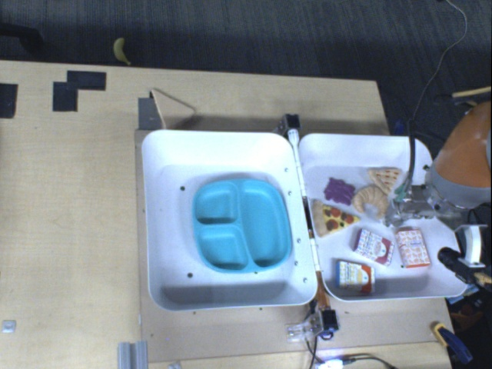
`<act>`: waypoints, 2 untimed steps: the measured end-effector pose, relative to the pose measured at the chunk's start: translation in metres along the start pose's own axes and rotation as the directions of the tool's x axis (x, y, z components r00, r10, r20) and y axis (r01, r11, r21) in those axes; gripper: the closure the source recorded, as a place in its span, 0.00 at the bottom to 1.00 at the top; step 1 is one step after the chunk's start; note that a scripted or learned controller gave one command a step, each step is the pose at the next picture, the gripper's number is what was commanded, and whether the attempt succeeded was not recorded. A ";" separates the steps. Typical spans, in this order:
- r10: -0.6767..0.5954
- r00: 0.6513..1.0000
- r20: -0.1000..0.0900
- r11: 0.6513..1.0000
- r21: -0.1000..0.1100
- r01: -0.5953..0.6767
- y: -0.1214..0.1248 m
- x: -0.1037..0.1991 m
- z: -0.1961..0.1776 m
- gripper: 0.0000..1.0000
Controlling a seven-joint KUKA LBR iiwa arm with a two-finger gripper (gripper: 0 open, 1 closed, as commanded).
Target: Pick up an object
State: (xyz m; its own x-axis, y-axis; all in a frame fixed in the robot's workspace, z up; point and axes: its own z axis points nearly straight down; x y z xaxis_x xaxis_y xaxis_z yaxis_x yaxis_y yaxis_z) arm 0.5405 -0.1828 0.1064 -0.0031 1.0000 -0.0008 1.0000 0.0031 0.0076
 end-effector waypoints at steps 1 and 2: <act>-0.001 1.000 0.000 1.000 0.000 0.001 0.000 0.000 0.000 0.00; -0.002 1.000 0.000 1.000 -0.004 0.002 0.002 0.001 -0.011 1.00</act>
